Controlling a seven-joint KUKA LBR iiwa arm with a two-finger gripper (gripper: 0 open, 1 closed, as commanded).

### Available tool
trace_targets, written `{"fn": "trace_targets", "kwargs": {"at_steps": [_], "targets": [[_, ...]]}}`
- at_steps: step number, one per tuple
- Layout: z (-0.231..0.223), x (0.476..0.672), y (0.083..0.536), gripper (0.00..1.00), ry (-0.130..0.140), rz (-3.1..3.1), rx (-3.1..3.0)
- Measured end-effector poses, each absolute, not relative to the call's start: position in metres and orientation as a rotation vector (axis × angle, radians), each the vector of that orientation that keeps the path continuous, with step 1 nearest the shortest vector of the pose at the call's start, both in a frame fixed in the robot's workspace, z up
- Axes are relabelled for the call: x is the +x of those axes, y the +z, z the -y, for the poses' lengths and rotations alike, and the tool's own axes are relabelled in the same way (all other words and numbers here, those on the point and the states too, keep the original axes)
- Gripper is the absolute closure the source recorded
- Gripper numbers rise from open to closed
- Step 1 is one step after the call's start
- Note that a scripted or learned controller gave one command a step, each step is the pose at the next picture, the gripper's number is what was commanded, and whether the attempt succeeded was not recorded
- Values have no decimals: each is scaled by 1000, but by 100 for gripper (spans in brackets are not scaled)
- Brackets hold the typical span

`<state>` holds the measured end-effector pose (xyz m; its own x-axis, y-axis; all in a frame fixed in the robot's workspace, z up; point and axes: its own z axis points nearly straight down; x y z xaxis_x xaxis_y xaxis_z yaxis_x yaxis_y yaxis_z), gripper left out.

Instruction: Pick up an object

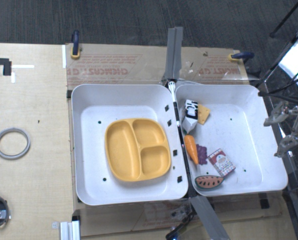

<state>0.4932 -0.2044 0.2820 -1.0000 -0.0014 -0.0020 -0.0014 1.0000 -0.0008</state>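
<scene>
Pick not yet begun: gripper (284, 131) at 3 o'clock rim of right bin (249, 134), its state cannot be told.
Candidates crowd the right bin's 9 o'clock wall: carrot (191, 149) touching purple piece (202, 155), carton (190, 111) against cheese wedge (203, 114). Judgement: red box (222, 163) and watermelon slice (209, 182), toward 7 o'clock, stand freer of neighbours; take the box, descending straight, away from the wall. Yellow plate (138, 149) in left bin looks too broad.
</scene>
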Motion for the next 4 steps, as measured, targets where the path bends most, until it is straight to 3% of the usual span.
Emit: {"fn": "trace_targets", "kwargs": {"at_steps": [1,2,3,4], "targets": [[202,512,161,0,-1,-3118,376],[137,531,96,0,2,-3013,870],[95,581,93,0,-1,-2955,1056],[78,626,193,0,-2,-2853,1306]]}}
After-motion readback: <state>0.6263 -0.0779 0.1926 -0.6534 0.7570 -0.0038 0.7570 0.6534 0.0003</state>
